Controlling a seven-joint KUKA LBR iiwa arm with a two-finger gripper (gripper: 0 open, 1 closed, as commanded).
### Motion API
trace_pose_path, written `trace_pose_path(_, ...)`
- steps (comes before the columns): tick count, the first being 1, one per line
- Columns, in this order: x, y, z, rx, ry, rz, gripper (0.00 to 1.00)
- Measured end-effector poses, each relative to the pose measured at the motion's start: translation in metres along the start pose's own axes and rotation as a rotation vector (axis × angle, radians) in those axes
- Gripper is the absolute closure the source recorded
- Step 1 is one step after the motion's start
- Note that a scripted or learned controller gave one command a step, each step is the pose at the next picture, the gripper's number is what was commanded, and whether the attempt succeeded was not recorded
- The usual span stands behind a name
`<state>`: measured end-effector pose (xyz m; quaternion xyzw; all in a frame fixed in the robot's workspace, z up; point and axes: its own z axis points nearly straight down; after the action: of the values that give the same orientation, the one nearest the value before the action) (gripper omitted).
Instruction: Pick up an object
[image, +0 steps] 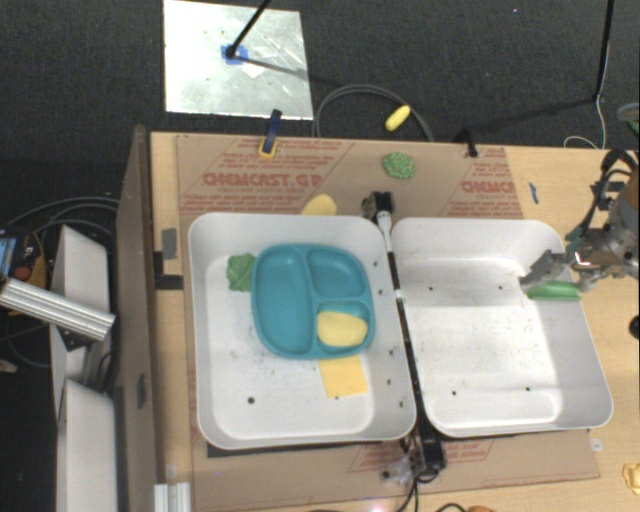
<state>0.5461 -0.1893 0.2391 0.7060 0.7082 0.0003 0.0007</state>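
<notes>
Red print reading "CHEMCAST" shows twice on the brown cardboard sheet (260, 175) under the two bins. The arm reaches in from the right, low over the right bin's (500, 400) far right edge, with the gripper (556, 272) pointing left. A thin green stick (552, 291) lies just below the fingertips, touching or nearly so; whether it is pinched between them cannot be told. The left bin (225, 400) holds one blue divided plate (300, 300) with one yellow lump (341, 328) in its lower right section, one yellow square (344, 377) just below the plate, and one green leafy piece (241, 270) at its left.
</notes>
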Motion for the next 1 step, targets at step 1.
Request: trace_pose_path(1,0.0789,-0.0214,0.0997,0.011,0.007,-0.007,0.00)
